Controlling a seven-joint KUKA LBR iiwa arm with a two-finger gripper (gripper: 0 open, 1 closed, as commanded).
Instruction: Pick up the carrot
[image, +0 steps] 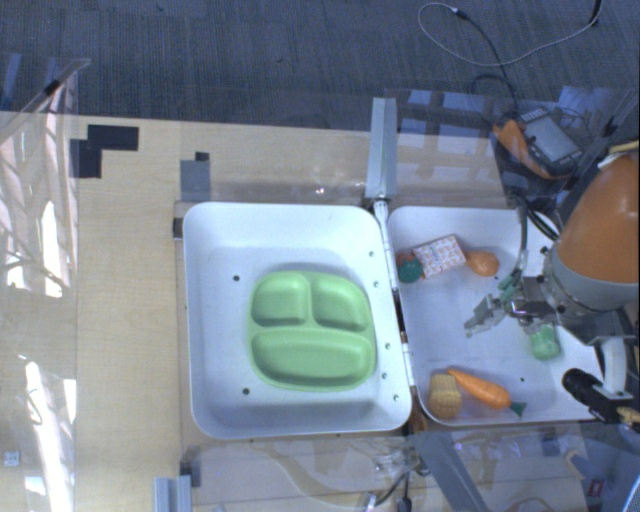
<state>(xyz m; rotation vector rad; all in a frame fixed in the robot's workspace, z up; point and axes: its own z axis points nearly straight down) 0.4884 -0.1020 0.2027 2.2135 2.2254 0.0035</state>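
carrot (481, 389): lies flat near the front edge of the right bin (440, 330), tip toward the green tray, green stub end away from it | yellow item (445, 396): touching the carrot's tip | gripper (487, 313): above the carrot, well apart, fingers spread, nothing between them | green tray (312, 330): centred in the left bin (215, 330)

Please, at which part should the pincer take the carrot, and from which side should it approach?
Probably the thick orange middle of the carrot, coming from above. It lies flat and slanted in the right bin, so the fingers should close across its narrow width. A yellowish item touches its blunt end; the green tip is thin.
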